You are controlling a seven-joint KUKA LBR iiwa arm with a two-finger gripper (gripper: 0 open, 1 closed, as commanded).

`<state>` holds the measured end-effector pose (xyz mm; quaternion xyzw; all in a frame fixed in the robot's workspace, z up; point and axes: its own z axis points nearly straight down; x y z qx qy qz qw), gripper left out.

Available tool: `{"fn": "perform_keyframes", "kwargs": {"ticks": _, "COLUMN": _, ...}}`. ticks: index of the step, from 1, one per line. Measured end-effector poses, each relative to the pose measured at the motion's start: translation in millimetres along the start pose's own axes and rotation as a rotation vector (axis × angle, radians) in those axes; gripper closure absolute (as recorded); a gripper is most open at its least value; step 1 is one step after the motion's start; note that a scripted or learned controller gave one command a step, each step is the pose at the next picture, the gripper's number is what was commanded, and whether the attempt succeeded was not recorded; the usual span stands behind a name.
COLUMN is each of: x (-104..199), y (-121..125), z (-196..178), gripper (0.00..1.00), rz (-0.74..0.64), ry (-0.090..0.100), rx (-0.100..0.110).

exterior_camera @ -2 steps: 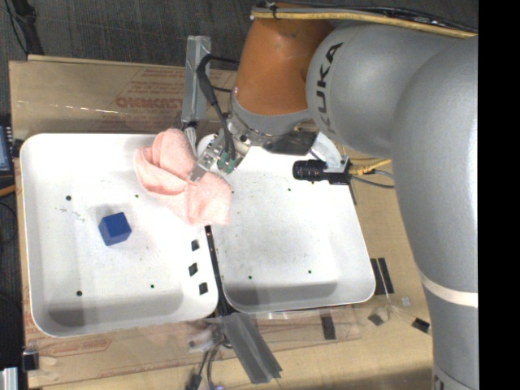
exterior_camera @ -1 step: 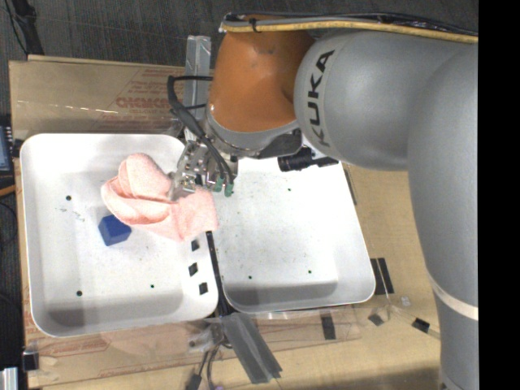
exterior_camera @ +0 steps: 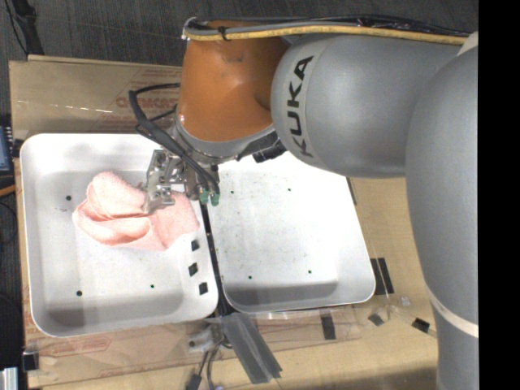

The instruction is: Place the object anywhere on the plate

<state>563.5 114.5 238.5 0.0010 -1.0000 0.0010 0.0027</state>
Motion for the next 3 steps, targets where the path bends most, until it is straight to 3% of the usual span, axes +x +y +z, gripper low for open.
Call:
{"fn": "perform_keyframes", "kwargs": {"ticks": 2, "x": 43, "y": 91, "z": 6, "gripper": 1.0, "rz": -0.005, "ry": -0.003, "rx": 0.0}}
{"fn": "perform_keyframes", "kwargs": {"ticks": 3, "x": 43, "y": 91, "z": 6, "gripper": 0.0, "rz": -0.004, "ry": -0.003, "rx": 0.0}}
